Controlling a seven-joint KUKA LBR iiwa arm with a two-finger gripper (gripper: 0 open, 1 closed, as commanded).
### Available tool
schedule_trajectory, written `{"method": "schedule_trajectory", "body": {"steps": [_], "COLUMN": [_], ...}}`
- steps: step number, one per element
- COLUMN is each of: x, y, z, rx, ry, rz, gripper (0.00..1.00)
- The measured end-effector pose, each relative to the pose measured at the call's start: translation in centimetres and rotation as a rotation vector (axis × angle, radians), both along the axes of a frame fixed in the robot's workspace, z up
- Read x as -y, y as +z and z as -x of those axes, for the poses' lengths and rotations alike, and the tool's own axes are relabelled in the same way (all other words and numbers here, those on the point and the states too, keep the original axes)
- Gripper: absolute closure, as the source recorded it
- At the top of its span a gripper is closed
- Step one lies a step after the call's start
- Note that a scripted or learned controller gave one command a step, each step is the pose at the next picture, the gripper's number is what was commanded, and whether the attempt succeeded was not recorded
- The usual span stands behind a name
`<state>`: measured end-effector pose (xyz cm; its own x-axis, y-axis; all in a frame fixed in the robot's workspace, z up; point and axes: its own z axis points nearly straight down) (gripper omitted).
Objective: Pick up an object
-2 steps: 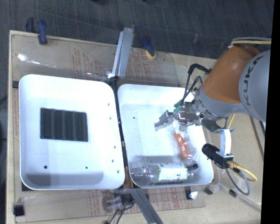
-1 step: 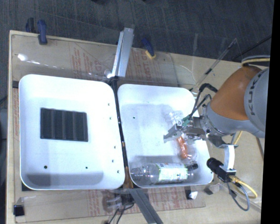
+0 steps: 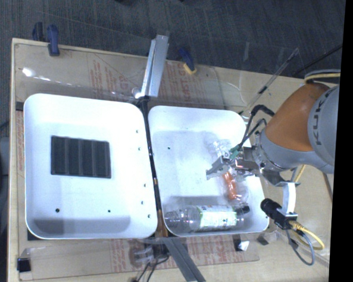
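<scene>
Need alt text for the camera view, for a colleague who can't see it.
The arm's hand is low in the right bin, above an orange object; a clear bottle lies along the near wall. The left bin holds a dark ribbed tray.

**Where things lie about the right bin**

The right bin [image 3: 183, 123] sits on the bench [image 3: 79, 72], with the left bin [image 3: 41, 117] touching its left side. A ridged pad [image 3: 80, 157] lies in the left bin, well left of the right bin's wall. Inside the right bin, a bottle [image 3: 206, 218] lies on its side along the near wall. A tube-shaped packet [image 3: 233, 187] lies behind the bottle, toward the bin's right wall. A crumpled wrapper [image 3: 219, 147] lies behind that packet. The gripper [image 3: 222, 168] hangs over the bin's right half, between wrapper and packet, the arm [image 3: 296, 130] reaching in across the right wall. A metal bar [image 3: 153, 67] stands behind the bin's rear left corner.
</scene>
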<state>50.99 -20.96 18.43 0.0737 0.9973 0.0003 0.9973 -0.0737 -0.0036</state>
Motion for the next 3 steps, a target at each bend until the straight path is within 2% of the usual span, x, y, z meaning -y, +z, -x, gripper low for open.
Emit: {"method": "schedule_trajectory", "body": {"steps": [1, 2, 3], "x": [-0.1, -0.2, -0.1], "y": [1.7, 1.7, 0.8], "z": [-0.7, -4.8, -6.0], "rx": [0.002, 0.003, 0.005], "ry": [0.032, 0.149, 0.215], "rz": [0.0, 0.0, 0.002], "gripper": [0.0, 0.0, 0.0]}}
